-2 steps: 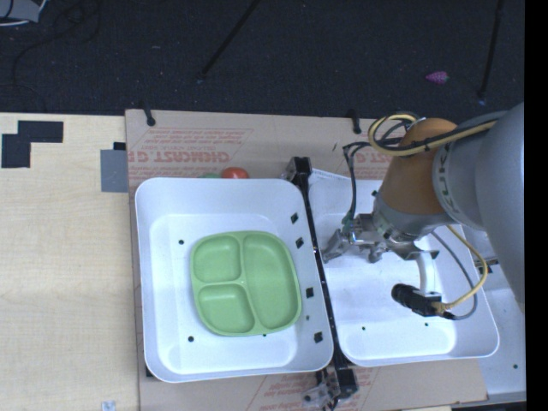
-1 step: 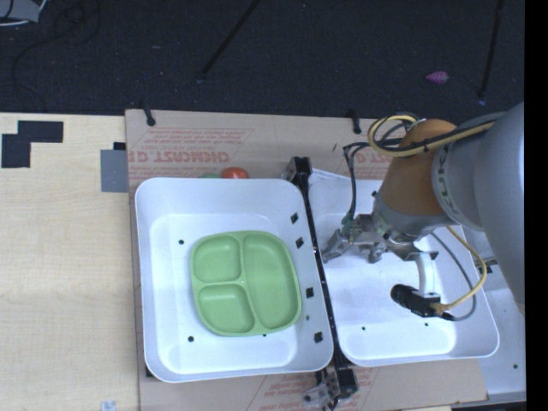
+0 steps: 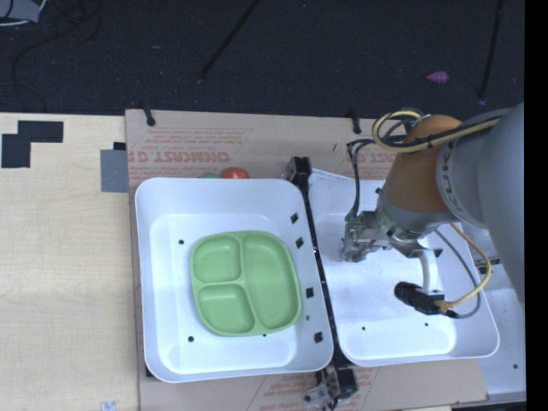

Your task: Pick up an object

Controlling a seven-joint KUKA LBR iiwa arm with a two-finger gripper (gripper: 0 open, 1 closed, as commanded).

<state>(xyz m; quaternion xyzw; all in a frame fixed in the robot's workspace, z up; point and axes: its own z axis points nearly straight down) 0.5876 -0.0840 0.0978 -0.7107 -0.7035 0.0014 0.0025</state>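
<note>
Pale wood is what you see first at the far left, the bare tabletop (image 3: 60,255) with a few dark squares near its back edge. Next to it a sheet of brown cardboard (image 3: 223,144) lies under both bins. Your left bin (image 3: 163,221) holds a green divided plate (image 3: 246,282), lying flat near its middle. Just behind that bin's back rim a small red and green thing (image 3: 229,175) peeks out on the cardboard; you cannot tell what it is. Across the dark divider, the right bin (image 3: 385,332) has the grey and orange arm (image 3: 454,178) reaching in from the right, with the claw (image 3: 360,240) low over its back left part. You cannot tell its state, nor whether it grasps anything.
</note>
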